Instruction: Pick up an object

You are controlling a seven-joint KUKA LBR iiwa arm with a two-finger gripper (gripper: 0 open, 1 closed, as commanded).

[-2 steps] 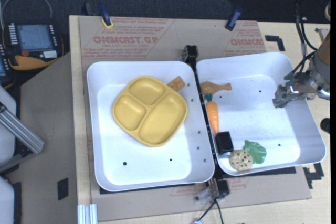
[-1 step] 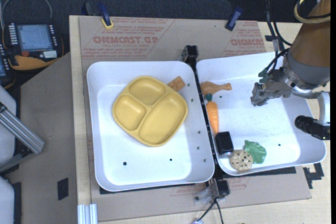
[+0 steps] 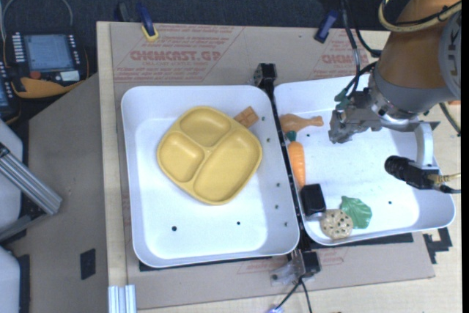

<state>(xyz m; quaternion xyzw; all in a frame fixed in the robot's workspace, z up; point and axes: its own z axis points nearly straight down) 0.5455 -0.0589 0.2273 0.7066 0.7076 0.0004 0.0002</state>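
Observation:
The right bin (image 3: 399, 198) holds an orange carrot (image 3: 296, 163), a tan drumstick-like piece (image 3: 300, 122), a black block (image 3: 314, 199), a round speckled cookie (image 3: 336, 223) and a green leafy piece (image 3: 358, 210). My gripper (image 3: 341, 130) hangs over the back of the right bin, just right of the tan piece and above the carrot. Nothing shows between its tips. The left bin (image 3: 146, 179) carries a yellow divided plate (image 3: 209, 155) with a small brown block (image 3: 246, 116) at its back right edge.
A black divider bar (image 3: 282, 157) runs between the bins. A black cylindrical part (image 3: 407, 171) of the arm juts over the right bin's right side. Cardboard (image 3: 183, 51) lies under both bins. A teach pendant (image 3: 45, 59) sits at far left.

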